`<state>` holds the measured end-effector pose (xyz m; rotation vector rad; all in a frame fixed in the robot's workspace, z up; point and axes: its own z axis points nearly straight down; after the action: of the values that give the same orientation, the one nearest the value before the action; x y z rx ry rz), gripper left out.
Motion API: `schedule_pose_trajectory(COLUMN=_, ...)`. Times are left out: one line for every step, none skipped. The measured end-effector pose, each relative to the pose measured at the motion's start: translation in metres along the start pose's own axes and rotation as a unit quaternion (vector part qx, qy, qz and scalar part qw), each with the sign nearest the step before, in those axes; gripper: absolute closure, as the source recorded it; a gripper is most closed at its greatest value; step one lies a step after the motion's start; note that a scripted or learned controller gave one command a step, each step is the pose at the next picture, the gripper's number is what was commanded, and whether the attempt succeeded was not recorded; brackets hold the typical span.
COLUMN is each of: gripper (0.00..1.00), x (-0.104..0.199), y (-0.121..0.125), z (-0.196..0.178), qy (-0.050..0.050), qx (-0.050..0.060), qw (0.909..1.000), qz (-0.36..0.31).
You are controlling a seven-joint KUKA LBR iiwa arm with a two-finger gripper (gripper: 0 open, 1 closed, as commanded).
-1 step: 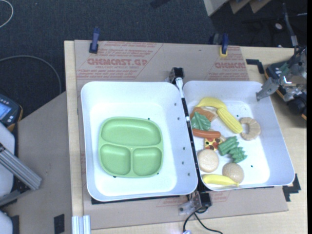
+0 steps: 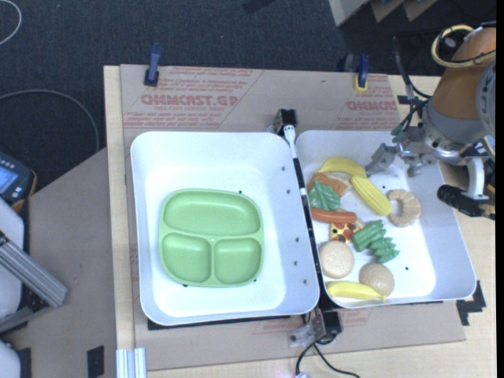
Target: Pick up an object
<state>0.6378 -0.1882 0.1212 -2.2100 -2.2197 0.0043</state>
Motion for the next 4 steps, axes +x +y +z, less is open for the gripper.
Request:
schedule_pose_trajectory(gripper=0.0, x=0.001, y=-0.038, z=0.039, qy=-0.002, qx=-0.002, qw=1.0, qz=0.003)
schedule_pose_trajectory(gripper=0.0, x=0.071, y=-0.079, z=-0.089, qy=-0.002, qx=-0.009, qw=1.0, qz=-0.001)
schedule_pose_trajectory(gripper=1.0, x=0.067, y=-0.079, z=-0.092, qy=-0.003, qx=-0.006, qw=1.0, qz=0.002)
schedule_pose_trajectory(gripper=1.0, x=0.163, y=-0.097, z=-0.132, qy=-0.001, qx=-0.006, qw=1.0, qz=-0.002)
